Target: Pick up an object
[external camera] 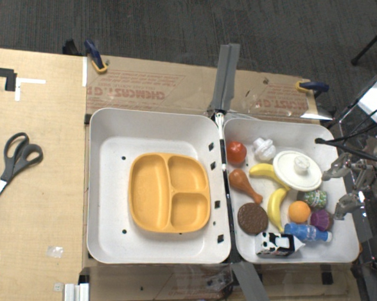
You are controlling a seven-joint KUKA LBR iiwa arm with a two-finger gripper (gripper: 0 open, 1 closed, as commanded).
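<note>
Left bin (pixel 98 192): a yellow-orange plate (pixel 170 192) with three sections lies flat in the middle.
Right bin (pixel 336 250): it is full of toy food, packed close together.
Back of the right bin: a red tomato (pixel 236 152) sits by the left wall, with a small white toy (pixel 263 147) just beside it.
White lid (pixel 297 170): round, with a knob on top, resting over one end of a banana (pixel 264 172).
Middle of the right bin: a brown chicken leg (pixel 244 184), a second banana (pixel 276 207) and an orange (pixel 299 211) near each other.
Front of the right bin: a round brown cookie (pixel 252 218), a black and white carton (pixel 276 245) and a blue bottle (pixel 309 233) lying on its side.
Right side of the bin: a green thing (pixel 317 199) and a purple thing (pixel 321 219); I can't tell what they are.
Hand (pixel 348 190): it hangs at the right edge of the right bin, near the green and purple things. I can't tell if it is released or clenched, and I see nothing in it.
Counter (pixel 28 232): light wood, with scissors (pixel 10 166) lying well away on the left.
</note>
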